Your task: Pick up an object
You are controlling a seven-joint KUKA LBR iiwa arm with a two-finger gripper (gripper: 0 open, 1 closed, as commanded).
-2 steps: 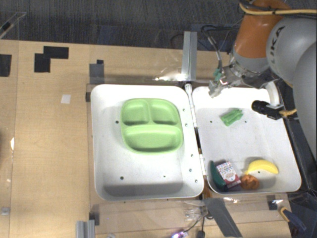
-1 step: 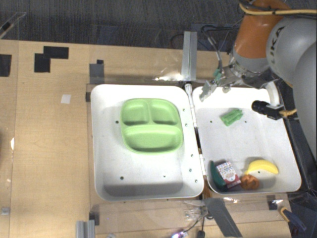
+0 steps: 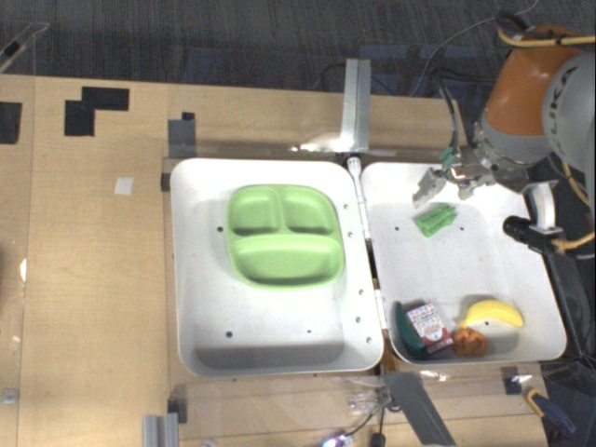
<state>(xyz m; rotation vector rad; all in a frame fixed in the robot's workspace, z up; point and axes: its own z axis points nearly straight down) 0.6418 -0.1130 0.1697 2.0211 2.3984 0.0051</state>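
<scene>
My gripper (image 3: 445, 186) hangs over the back of the right bin (image 3: 521, 268), its two fingers spread open with nothing between them. A small green block (image 3: 435, 220) lies on the bin floor just in front of and below the fingertips, apart from them. A yellow banana (image 3: 494, 315) rests in the bin's front right corner. Beside it lie a small red and white box (image 3: 426, 321), a dark green item (image 3: 404, 325) and a brown-orange item (image 3: 471, 342).
The left bin (image 3: 200, 277) holds a green divided plate (image 3: 284, 234). A metal post (image 3: 357, 105) stands behind the ridge between the bins. Black cables (image 3: 535, 231) run along the right bin's right side.
</scene>
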